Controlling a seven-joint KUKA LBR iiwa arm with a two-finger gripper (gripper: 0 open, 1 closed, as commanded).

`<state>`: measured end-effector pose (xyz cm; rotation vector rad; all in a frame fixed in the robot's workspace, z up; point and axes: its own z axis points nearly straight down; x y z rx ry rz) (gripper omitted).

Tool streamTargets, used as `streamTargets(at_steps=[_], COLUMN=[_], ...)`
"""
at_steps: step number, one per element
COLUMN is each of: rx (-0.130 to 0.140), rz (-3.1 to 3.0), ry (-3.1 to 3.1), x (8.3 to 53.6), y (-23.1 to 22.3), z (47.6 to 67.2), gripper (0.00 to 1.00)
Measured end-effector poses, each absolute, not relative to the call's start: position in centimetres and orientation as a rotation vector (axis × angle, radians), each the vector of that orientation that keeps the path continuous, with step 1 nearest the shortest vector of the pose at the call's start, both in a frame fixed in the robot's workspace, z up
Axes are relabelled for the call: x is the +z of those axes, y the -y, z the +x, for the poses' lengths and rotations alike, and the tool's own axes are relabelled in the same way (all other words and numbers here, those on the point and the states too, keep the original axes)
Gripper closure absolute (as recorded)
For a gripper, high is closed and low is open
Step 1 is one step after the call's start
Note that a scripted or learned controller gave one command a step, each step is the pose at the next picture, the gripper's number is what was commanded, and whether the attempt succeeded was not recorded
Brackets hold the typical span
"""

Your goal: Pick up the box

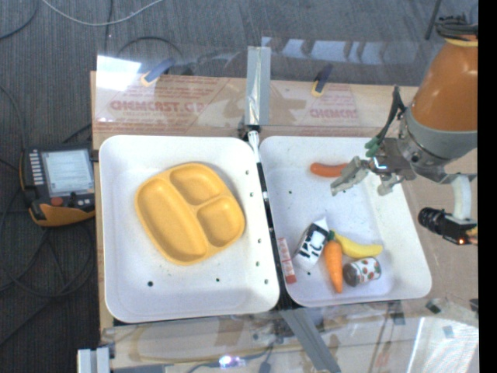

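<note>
the small black-and-white box (313, 243) is seen tilted near the right bin's (404, 282) front edge, touching a carrot (333, 265). the gripper (365, 179) is spread open, nothing held, toward the back edge. the box is judged light, stiff cardboard; its long flat sides are best pinched.

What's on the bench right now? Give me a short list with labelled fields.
left bin: yellow divided plate
right bin: black-and-white box, carrot, banana, small can, red chili pepper, thin red stick at the left wall
gripper: open, above the right bin, holding nothing
box: lying beside the carrot, not grasped
</note>
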<state>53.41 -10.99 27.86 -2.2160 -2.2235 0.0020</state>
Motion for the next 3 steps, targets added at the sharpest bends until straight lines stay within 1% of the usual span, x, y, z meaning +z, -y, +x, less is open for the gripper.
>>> streamTargets(at_steps=[1, 2, 3], rx=[0.005, 0.004, -0.008], rz=[-2.269, -2.311, -2.288], ry=[2.168, 2.125, 2.168], x=[13.1, 9.5, 9.1], y=[11.0, 13.2, 11.0], z=[59.0, 64.8, 59.3], gripper=[0.00, 0.00, 0.00])
